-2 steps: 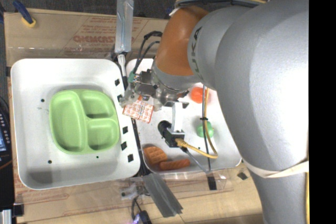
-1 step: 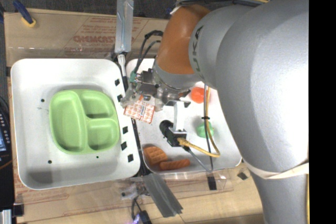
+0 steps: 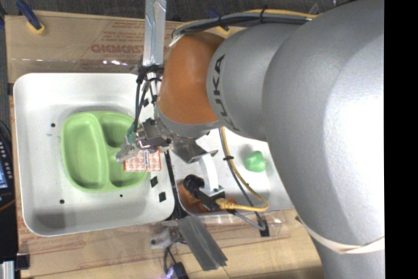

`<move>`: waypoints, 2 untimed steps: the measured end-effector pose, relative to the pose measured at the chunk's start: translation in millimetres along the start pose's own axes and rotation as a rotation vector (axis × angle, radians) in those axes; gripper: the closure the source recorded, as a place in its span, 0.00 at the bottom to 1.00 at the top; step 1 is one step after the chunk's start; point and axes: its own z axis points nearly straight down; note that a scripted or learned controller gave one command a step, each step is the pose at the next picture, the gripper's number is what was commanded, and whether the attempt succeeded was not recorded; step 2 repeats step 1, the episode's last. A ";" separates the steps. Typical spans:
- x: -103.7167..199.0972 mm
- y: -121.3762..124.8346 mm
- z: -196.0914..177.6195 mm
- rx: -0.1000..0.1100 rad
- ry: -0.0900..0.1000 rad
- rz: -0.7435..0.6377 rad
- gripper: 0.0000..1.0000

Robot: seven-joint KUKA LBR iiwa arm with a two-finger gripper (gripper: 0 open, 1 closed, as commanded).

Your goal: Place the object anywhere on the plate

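A light green divided plate [image 3: 88, 153] lies in the left white bin [image 3: 39, 108]. My gripper [image 3: 135, 148] hangs over the plate's right edge, at the near right compartment. Directly beneath it a small red-and-white patterned object [image 3: 142, 163] rests on or just above the plate's rim. Whether that object is held or lying free is hidden by the wrist. The grey arm with its orange band [image 3: 189, 85] covers most of the right bin.
A small green object [image 3: 255, 161] lies in the right bin [image 3: 277, 196]. A brown-orange thing [image 3: 185, 194] sits at that bin's near left corner. The divider between the bins [image 3: 171, 189] runs just right of the plate.
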 end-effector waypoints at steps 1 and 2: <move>-0.8 0.1 -0.1 -0.001 0.000 0.001 0.00; -0.8 0.1 -0.1 -0.001 0.000 0.001 0.00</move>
